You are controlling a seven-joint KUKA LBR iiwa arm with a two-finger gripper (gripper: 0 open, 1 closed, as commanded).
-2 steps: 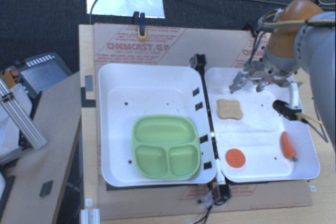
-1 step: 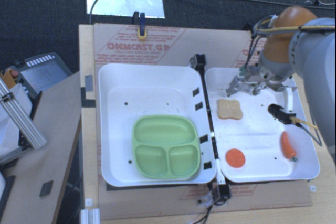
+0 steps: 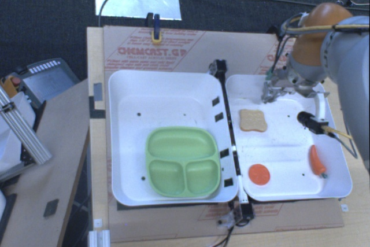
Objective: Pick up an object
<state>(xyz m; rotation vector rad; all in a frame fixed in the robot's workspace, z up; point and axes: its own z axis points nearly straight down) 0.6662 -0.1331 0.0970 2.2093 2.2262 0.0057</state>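
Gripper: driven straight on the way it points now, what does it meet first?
Probably bare floor of the right bin: the gripper points down at its far part. The bread slice lies nearer the camera, apart from that line, though depth is unclear in one view.

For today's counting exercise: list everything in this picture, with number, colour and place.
left bin: one, white, on the board
right bin: one, white, beside the left bin
divided plate: one, green, front of left bin
bread slice: one, tan, middle of right bin
disc: one, red-orange, front of right bin
carrot: one, orange, right side of right bin
board: one, pale brown, red print, under bins
clamp: one, yellow and black, board's back edge
arm: one, grey with orange band, from the right
gripper: one, grey, above right bin's back
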